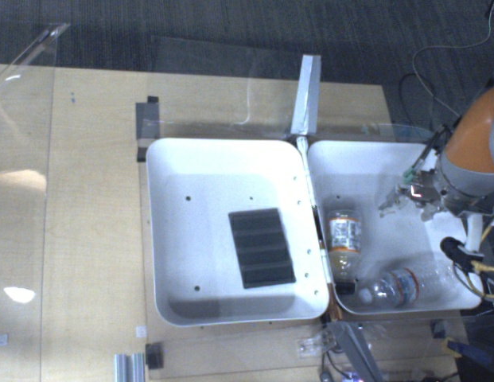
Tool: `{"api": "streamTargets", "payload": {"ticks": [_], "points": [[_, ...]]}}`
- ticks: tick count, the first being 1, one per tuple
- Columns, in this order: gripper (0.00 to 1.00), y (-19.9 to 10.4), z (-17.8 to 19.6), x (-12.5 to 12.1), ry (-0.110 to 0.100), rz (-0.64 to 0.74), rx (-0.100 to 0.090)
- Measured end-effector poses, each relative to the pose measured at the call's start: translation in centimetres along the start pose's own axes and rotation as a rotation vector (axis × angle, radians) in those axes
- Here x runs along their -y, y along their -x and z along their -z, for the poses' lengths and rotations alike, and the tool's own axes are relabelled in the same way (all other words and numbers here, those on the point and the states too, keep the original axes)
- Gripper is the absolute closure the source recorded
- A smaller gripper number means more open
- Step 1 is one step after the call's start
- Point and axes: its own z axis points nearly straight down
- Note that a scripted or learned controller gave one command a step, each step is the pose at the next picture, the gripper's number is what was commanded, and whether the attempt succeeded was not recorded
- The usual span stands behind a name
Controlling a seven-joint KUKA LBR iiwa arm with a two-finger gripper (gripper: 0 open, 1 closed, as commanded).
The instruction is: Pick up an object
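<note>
A black ridged rectangular pad (pixel 262 247) lies flat in the middle of the left bin (pixel 175 213). In the right bin (pixel 358 161), a small bottle with a pale label and amber contents (pixel 344 237) lies against the left wall. A clear plastic bottle (pixel 392 286) rests on its side near the front wall. My gripper (pixel 410 192) hangs over the right part of the right bin, below the orange band of the arm (pixel 477 142). It is up and to the right of both bottles and touches neither of them. Nothing shows in its grasp.
A metal divider post (pixel 307 94) rises behind the seam between the bins. Cables (pixel 469 261) hang beside the right bin's right edge. A clear acrylic sheet (pixel 24 181) covers the wooden bench at the left.
</note>
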Motion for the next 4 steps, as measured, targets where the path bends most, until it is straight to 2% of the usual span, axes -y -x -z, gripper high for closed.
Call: {"api": "streamTargets", "payload": {"ticks": [1, 2, 3, 4], "points": [[0.0, -6.8, -2.4, -3.2, 0.005, 0.13, 0.0], [0.0, -4.9, -1.4, 4.0, 0.047, 0.298, 0.011], [0.0, -10.6, -2.2, 1.6, 0.01, 0.386, -0.001], [1.0, -10.7, -1.0, 1.4, 0.016, 0.389, -0.002]]}}
